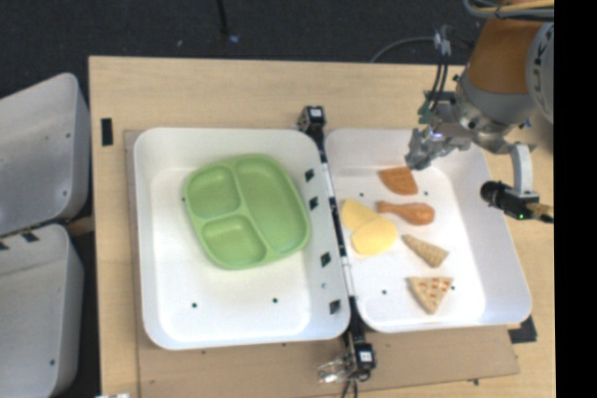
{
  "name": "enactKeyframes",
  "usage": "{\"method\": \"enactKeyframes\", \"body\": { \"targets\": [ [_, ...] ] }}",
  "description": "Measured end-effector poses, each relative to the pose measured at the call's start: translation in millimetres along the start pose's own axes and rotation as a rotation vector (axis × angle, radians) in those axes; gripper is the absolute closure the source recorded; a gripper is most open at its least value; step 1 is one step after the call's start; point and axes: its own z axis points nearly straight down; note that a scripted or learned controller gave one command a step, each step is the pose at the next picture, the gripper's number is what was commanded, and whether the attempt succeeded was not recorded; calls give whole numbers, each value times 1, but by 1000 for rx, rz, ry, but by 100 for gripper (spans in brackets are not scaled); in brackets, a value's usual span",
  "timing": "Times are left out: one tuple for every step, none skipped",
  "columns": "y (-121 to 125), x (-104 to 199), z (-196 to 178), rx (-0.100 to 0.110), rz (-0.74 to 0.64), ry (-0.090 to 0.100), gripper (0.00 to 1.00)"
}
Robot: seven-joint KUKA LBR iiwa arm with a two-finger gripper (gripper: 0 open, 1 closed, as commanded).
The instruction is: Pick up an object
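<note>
Step in hand: the approach. The hand hangs at the upper part of the right bin, right of centre in the frame, with nothing seen between its fingertips.
Hand state: cannot tell; it is small, dark and blurred against the bin wall, so whether it is spread or pressed together is not readable.
Nearest candidate: an orange wedge-shaped piece, just below and left of the hand, apart from it.
Other pieces in the right bin: a toy drumstick below the orange piece; a yellow rounded piece near the divider at frame centre; a tan cone lower down; a waffle-like triangle at the lower right.
Left bin: carries a green divided plate, tilted, left of centre in the frame.
Tabletop: wooden, showing around both bins.
Progress, as a judgement: no object lifted yet; all pieces lie flat on the bin floor.
Next move calls for: shifting slightly down-left to centre over the orange piece, descending straight, and closing across its narrow width.
Risk, as a judgement: the piece is low and flat, so the fingers may slide over it or nudge it toward the drumstick.
</note>
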Motion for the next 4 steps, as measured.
{"method": "enactKeyframes", "body": {
  "targets": [
    [1, -2, -40, 1, 0, 0, 100],
    [10, 57, -38, 3, -5, 2, 100],
    [18, 115, -35, 3, -4, 1, 100],
    [10, 167, -41, 7, -5, 3, 100]
  ]
}}
